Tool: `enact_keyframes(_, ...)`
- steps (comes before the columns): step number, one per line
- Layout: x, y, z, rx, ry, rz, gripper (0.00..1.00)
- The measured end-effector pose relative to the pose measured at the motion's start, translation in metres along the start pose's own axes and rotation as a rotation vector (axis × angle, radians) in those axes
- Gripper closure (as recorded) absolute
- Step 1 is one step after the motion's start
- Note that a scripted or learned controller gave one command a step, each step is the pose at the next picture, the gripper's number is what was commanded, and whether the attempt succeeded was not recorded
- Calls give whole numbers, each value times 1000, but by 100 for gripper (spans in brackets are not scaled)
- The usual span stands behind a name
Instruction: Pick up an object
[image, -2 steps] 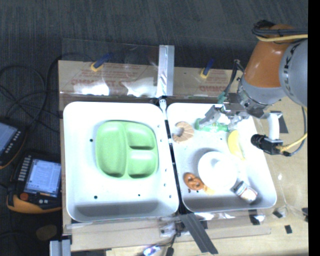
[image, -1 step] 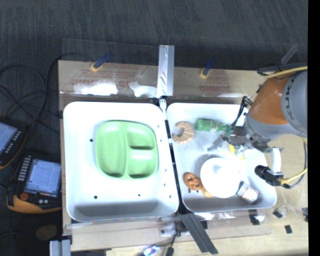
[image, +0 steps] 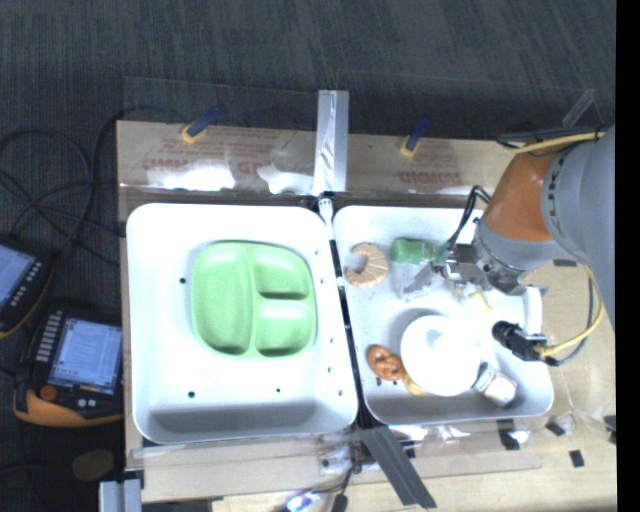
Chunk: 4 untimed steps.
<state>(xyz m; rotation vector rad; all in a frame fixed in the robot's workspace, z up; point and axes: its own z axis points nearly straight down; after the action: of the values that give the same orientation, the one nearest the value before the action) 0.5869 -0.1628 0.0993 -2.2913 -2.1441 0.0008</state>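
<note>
The right bin (image: 352, 300) holds a tan round donut-like object (image: 366, 265), a green object (image: 411, 250), a white bowl or lid (image: 438, 354), an orange-brown pretzel-like piece (image: 384, 362) and a small can-like item (image: 494, 385). My gripper (image: 447, 272) is low in the right bin's upper middle, just right of the green object and above the white bowl. A pale translucent object (image: 420, 281) lies at its left side. A bit of yellow shows by the fingers.
The left bin (image: 160, 400) holds a green divided plate (image: 255, 297). The arm (image: 560, 215) with its orange band comes in over the right bin's right wall. A metal divider (image: 332, 140) stands behind the bins. Tablets and cables lie at far left.
</note>
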Motion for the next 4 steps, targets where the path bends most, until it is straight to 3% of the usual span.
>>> enact_keyframes(1, 9, 50, 10, -11, -4, -56, 0)
enact_keyframes(2, 40, 72, 11, 23, -15, -212, 0)
enact_keyframes(3, 39, 69, 4, 36, -16, -212, 100)
enact_keyframes(4, 127, 71, -85, -3, -2, -220, 100)
